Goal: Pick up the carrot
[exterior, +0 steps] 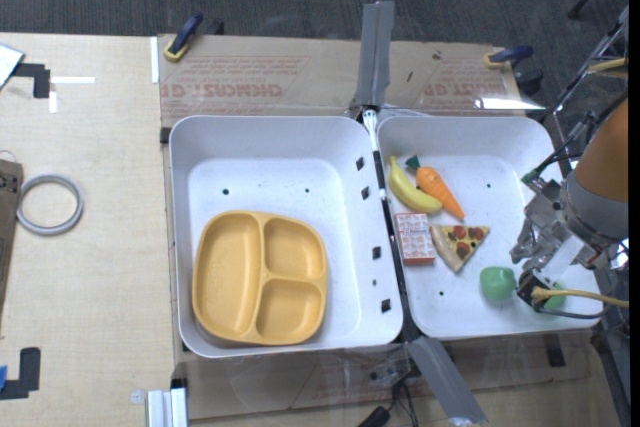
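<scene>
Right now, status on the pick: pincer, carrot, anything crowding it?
Pincer low at right bin's right edge, nothing held. Carrot untouched, upper left of bin. Banana lies against it; pizza slice just below.

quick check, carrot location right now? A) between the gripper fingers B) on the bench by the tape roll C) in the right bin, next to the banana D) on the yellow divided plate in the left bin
C: the carrot lies in the right bin, alongside the banana, well apart from the gripper near that bin's right side.
</scene>
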Available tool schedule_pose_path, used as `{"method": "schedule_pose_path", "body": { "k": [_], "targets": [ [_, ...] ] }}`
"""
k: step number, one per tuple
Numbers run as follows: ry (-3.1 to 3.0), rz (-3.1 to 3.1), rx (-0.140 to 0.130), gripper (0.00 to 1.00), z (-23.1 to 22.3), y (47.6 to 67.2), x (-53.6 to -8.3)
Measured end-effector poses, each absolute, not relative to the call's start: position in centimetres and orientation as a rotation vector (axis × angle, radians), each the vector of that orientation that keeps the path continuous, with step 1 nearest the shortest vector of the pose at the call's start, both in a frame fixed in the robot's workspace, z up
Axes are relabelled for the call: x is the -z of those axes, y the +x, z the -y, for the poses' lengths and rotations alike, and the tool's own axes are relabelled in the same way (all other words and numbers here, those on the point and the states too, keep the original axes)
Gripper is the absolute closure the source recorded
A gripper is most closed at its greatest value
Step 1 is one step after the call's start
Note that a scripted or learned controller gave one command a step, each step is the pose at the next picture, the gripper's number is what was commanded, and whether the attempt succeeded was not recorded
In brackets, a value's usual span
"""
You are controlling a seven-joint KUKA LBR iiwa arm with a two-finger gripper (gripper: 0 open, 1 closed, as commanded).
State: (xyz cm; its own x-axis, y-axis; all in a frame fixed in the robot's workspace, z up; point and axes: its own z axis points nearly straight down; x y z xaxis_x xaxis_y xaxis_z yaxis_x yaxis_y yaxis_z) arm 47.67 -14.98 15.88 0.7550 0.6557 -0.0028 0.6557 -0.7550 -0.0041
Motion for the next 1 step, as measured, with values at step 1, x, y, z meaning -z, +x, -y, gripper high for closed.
{"method": "schedule_pose_path", "body": {
  "k": [1],
  "targets": [
    [-3.054, 0.730, -0.007, 1.00, 17.28, 47.65, -16.66]
  ]
}}
